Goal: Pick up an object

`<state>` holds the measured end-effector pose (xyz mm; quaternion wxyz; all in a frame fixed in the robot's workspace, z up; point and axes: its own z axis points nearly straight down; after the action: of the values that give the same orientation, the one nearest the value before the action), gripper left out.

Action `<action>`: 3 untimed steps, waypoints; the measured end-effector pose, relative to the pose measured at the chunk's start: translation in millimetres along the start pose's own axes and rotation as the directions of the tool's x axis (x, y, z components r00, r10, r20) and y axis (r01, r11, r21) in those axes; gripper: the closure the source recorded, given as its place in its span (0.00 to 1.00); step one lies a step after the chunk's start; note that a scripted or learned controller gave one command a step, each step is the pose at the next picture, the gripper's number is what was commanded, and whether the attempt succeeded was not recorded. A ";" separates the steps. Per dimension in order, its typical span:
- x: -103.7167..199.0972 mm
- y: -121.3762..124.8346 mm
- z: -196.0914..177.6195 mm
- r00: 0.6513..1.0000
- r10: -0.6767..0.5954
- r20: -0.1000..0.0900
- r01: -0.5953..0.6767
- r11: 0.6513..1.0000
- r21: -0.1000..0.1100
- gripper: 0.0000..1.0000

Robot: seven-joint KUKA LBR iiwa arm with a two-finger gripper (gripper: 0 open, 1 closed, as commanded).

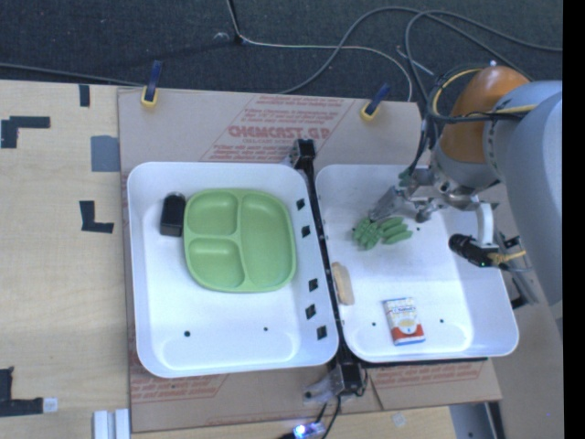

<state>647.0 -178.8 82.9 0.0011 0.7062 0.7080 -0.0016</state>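
In the left bin (146, 245) a black block (172, 215) lies touching the left edge of a green plate (240, 240). Neither looks to be the target. In the right bin (475, 323), a tan stick (343, 283) lies along the left wall and a small box (403, 320) sits near the front. Further back lies a green glove (382, 232), just beside the gripper (399, 203), which is low over the glove's upper edge. Whether the gripper is open or closed cannot be told, nor whether it has hold of the glove. The glove rests on the bin floor, so the pick looks not yet done: grasp and lift remain.
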 end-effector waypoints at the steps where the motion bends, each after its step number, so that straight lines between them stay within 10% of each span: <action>1: 0.1 1.6 -13.8 1.000 -0.001 0.001 0.001 1.000 -0.005 1.00; 3: 5.1 5.0 -130.3 1.000 0.001 -0.003 -0.001 1.000 -0.005 1.00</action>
<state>652.0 -173.2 213.2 0.0017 0.7064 0.7078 0.0015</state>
